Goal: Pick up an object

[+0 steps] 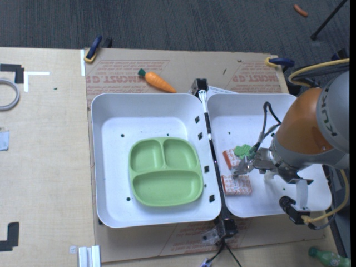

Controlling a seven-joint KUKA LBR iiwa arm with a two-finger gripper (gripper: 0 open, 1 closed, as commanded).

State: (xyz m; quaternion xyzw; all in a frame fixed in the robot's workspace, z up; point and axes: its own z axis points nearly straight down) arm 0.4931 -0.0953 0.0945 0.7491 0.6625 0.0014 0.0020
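In the right bin (233,121) lie a small green leafy toy (242,150), an orange-red packet (229,158) and a pink-red patterned block (236,185). My gripper (243,167) is low in this bin, just right of the packet, below the green toy and above the block. The arm's orange band and grey wrist hang over the bin's right half. I see nothing clearly held between the fingers.
The left bin (105,149) holds a green divided plate (166,171). A toy carrot (157,81) lies on the cardboard behind the bins. Clamps sit at the bins' shared edge, front and back. Cables trail at the right.
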